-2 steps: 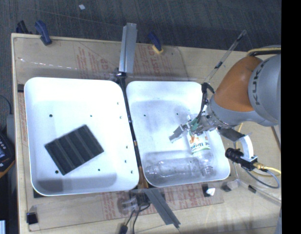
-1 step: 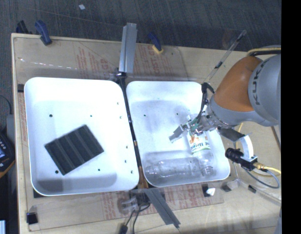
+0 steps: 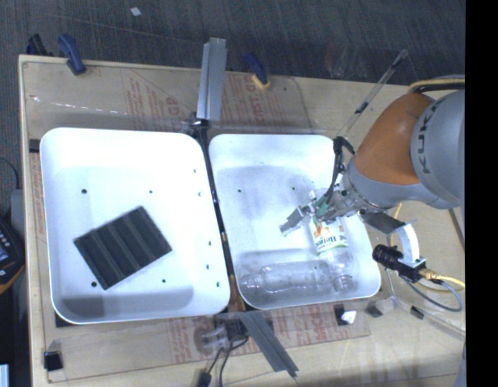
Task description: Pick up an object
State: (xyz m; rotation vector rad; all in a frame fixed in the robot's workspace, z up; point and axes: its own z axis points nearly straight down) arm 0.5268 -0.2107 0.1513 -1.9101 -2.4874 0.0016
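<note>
Two shallow white bins sit side by side on the bench w/ a thin black divider between them. The left bin (image 3: 64, 160) has a dark ribbed panel (image 3: 123, 246) lying flat and skewed, toward its front-left part. The right bin (image 3: 257, 156) is where the arm (image 3: 410, 156) is working, reaching in from the right, grey w/ the orange band bulging just above the wrist. The gripper (image 3: 301, 216) is down inside the right bin, about mid-bin and a bit right of centre, pointing toward the left; can't tell whether its claw is released or clenched, too small and cluttered from here, and I can't see anything clearly caught in it. Just beside it, on its right and slightly nearer the front, is a small bottle w/ an orange-and-white label (image 3: 330, 238), lying near the bin's right wall, close to or touching the wrist hardware, can't say which. Along the front wall of the same bin lies a clear plastic bottle (image 3: 293, 280) on its side, lengthwise left to right, its right end near the small labelled one. On the bench behind the bins there are blue clamps (image 3: 70, 53) at the far edge, a grey metal bar (image 3: 210, 79) standing above the divider, and cables (image 3: 434, 285) off to the right
</note>
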